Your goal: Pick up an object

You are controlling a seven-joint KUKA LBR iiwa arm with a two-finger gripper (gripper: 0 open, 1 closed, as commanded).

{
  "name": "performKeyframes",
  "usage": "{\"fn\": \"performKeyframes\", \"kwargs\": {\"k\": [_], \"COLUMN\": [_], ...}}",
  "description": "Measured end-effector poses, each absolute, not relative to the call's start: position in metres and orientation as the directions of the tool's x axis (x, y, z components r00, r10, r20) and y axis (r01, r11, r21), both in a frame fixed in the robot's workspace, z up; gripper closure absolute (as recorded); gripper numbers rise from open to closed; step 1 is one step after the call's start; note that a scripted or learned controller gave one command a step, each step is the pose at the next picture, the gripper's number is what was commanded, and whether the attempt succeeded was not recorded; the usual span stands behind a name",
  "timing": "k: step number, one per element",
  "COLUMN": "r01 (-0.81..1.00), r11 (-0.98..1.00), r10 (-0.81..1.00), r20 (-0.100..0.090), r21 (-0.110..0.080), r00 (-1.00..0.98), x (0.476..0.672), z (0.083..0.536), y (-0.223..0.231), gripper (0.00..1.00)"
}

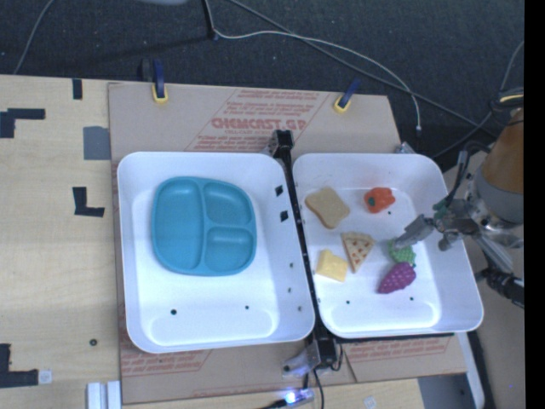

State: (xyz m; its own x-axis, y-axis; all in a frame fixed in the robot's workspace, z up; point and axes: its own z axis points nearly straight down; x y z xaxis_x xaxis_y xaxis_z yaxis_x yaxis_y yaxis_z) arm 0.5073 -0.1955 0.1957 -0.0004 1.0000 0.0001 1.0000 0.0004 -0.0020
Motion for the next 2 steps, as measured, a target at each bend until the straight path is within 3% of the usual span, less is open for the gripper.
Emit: {"fn": "performKeyframes", "kwargs": {"k": [1,2], "r01": [1.0,1.0], "r11": [0.002,0.001], "r10": [1.0,1.0], "r20": [0.0,-0.008], "r21": [-0.002,0.017], "r00": [-0.002,-0.001], "x": [0.508,0.513], "z": [0.206,0.511], "y": [-0.195,-0.198], "gripper": [1.0,1.0]}}
